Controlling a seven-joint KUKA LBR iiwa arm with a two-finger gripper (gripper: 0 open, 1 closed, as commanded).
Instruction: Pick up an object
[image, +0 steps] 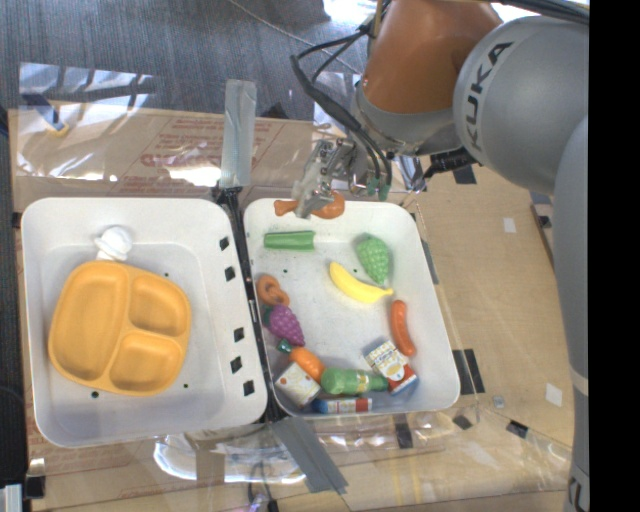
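My gripper (320, 198) hangs over the far rim of the right bin (432, 300). An orange toy (332, 208) lies crosswise between its fingers, level with that rim, and the gripper is shut on it. Below it in the bin lie a green vegetable (290, 240), a green bumpy fruit (375, 258), a banana (358, 284), a brown ring (271, 291), purple grapes (286, 325), a carrot (307, 362) and a red sausage (401, 328).
Small cartons (385, 358) and a green bottle (350, 381) crowd the right bin's near edge. The left bin (40, 400) holds a yellow divided plate (120, 325) and a small white item (114, 241). A taped divider (237, 150) runs between the bins.
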